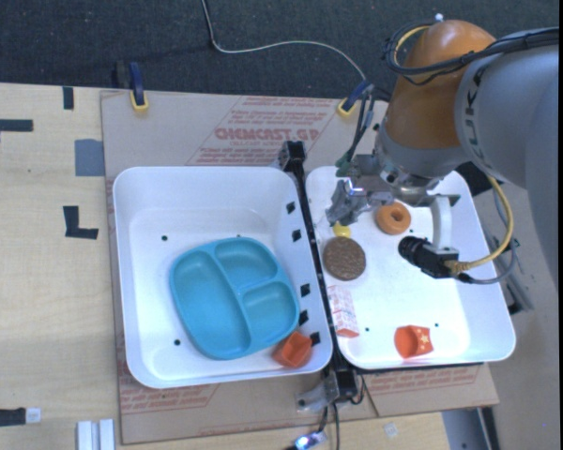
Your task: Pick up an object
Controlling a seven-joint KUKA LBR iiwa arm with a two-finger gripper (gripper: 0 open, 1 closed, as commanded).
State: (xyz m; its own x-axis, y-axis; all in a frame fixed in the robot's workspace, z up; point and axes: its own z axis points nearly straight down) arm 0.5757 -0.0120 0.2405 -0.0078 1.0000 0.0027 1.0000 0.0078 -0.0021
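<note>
While an orange-red piece [412,341] lies by the right bin's [483,345] near edge and a brown disc [344,259] sits mid-bin beside the divider, the jaws [342,204] hover farther back near a small ring [392,218], grip unreadable, nothing lifted yet.

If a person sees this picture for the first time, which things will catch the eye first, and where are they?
The big grey arm with its orange band fills the upper right and reaches down over the right bin. In the left bin a bright blue divided plate lies near the middle, with a small orange-red piece at the plate's lower right corner. The right bin holds a doughnut, a brown round cookie and a red piece near its front edge.
</note>
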